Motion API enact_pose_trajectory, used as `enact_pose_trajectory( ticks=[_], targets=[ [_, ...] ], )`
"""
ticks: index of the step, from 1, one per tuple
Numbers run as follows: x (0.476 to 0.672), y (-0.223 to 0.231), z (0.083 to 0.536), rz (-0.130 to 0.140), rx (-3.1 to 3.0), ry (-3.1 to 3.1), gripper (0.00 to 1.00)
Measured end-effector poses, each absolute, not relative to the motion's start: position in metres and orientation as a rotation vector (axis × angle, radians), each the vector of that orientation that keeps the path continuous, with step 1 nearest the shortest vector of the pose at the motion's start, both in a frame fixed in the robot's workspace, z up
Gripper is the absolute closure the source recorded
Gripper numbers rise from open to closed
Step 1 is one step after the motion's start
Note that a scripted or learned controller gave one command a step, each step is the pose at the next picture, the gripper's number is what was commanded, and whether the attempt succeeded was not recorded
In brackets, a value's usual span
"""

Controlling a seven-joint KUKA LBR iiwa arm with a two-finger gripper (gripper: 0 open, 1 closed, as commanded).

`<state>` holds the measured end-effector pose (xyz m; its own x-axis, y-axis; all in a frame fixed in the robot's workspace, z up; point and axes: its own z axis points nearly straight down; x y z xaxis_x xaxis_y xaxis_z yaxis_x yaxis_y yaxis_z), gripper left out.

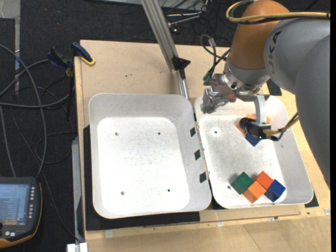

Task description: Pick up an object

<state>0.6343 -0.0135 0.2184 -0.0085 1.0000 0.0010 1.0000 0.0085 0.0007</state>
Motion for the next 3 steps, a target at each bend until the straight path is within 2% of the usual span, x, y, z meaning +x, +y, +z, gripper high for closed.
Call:
enact_pose_trajectory(
  ticks=[1,2,3],
  targets=[
    [0.65,0.031,0.224,-0.005,-2.214,-2.231,1.0],
    [0.656,0.089,0.243,-0.008,-2.213,-2.232,1.0],
    [0.656,0.085,0.241,0.0,-2.219,-2.226,0.0]
  ],
)
